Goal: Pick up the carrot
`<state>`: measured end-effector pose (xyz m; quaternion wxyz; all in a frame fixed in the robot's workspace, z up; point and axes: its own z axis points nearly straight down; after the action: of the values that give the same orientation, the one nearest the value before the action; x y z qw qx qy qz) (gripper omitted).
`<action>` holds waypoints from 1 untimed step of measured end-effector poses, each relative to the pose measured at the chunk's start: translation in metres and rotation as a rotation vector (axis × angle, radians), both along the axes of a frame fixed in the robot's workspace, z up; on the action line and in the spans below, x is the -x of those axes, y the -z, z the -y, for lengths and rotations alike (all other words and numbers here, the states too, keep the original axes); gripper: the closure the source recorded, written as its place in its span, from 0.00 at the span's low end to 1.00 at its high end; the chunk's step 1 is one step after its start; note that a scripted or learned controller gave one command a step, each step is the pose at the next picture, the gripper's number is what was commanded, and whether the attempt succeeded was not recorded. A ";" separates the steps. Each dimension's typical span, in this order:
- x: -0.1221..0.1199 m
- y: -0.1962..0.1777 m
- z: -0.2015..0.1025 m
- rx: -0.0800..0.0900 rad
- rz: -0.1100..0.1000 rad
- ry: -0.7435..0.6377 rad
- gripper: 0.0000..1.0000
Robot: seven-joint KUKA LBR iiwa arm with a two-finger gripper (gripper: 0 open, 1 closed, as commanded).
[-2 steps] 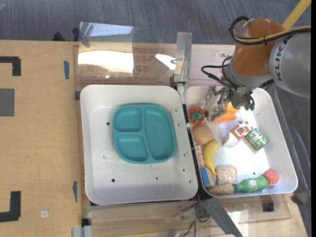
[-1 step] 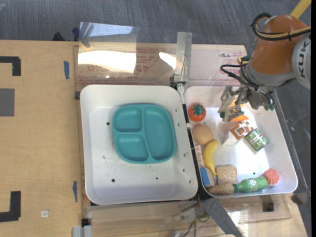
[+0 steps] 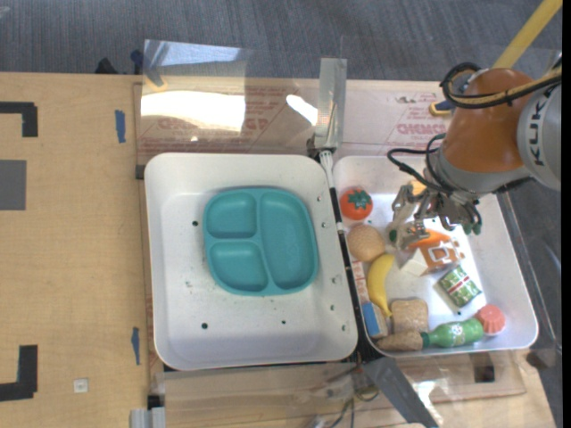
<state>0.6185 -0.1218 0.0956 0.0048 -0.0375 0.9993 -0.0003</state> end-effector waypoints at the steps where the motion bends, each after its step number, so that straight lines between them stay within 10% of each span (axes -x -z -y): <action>1: 0.007 -0.169 0.098 0.004 0.009 0.192 1.00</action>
<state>0.6111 -0.2195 0.2646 0.0093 0.0587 0.9982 -0.0031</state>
